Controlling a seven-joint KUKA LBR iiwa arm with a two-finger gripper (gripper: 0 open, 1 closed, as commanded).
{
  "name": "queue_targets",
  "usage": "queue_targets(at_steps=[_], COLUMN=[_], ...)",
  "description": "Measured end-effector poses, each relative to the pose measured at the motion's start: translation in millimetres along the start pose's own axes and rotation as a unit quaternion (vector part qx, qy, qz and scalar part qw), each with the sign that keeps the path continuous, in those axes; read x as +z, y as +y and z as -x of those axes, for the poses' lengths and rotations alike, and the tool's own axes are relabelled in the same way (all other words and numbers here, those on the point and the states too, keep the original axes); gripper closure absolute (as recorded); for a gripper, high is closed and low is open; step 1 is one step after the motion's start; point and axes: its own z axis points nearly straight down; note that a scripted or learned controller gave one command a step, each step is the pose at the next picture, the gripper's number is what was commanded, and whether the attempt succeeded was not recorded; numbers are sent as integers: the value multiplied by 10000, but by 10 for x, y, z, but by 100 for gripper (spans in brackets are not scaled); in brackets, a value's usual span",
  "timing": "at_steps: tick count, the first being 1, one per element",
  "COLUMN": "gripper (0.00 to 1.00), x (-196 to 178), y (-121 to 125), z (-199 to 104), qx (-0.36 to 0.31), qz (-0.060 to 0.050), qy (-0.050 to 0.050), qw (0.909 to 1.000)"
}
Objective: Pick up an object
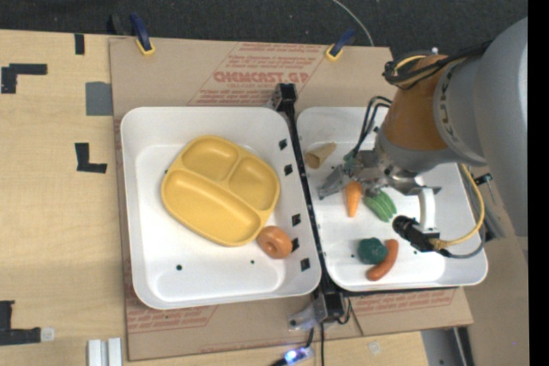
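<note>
Hand down among the toy food, nothing lifted yet.

The hand (347, 183) sits low in the right bin (463, 274), its fingers spread, with the carrot (352, 200) just below them and not gripped. Beside the carrot lie a green pepper (380, 206), a dark green piece (372, 250) and a sausage (383, 261). The grip and lift remain.

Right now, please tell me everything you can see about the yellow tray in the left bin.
The yellow tray looks like smooth moulded plastic, rounded, with three compartments: two smaller ones above, one long one below. It lies flat and turned at a slant in the left bin, holding nothing. An orange ring-shaped toy sits at its lower right edge.
</note>
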Motion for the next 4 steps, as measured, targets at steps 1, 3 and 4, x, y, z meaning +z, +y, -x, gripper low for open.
queue_targets(at_steps=[1,3,4], gripper=[100,100,100], x=[-95,-1181,-1587], y=[-4,-18,-6], z=[-2,-21,-26], qx=[-7,5,5], qz=[-10,-9,-9], qy=[-1,-1,-1], qw=[10000,10000,10000])
